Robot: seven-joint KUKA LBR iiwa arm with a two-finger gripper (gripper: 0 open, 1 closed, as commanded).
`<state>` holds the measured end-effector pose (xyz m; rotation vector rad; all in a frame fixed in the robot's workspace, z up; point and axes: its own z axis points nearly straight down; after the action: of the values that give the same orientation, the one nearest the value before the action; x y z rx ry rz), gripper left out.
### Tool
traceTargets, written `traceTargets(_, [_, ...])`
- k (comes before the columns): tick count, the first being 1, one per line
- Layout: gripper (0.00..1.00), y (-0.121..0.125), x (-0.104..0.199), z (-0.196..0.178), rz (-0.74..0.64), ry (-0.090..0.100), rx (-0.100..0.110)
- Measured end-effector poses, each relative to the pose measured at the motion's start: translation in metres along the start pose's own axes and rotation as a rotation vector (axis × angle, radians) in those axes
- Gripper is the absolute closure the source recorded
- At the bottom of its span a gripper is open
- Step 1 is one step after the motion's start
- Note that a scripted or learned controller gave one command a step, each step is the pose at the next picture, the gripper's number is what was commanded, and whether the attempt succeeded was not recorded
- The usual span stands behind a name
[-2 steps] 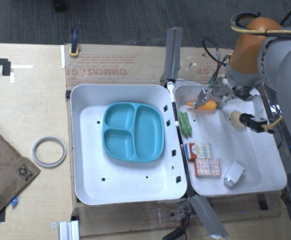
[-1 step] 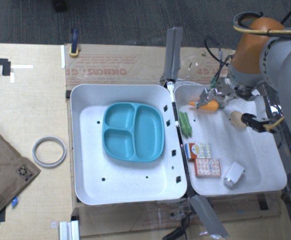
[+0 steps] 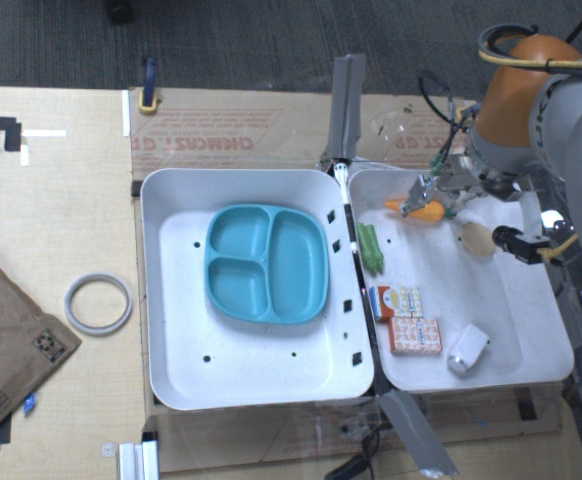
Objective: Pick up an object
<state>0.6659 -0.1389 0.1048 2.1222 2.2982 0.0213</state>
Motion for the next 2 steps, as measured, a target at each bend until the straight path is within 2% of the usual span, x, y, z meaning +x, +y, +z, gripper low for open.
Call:
traceTargets(1, [0.0,-0.005,0.009,-0.061,0.059,-0.002,0.019])
traceTargets(2, [0.0,-0.006,0.021,0.013,0.166,-0.002,0.019])
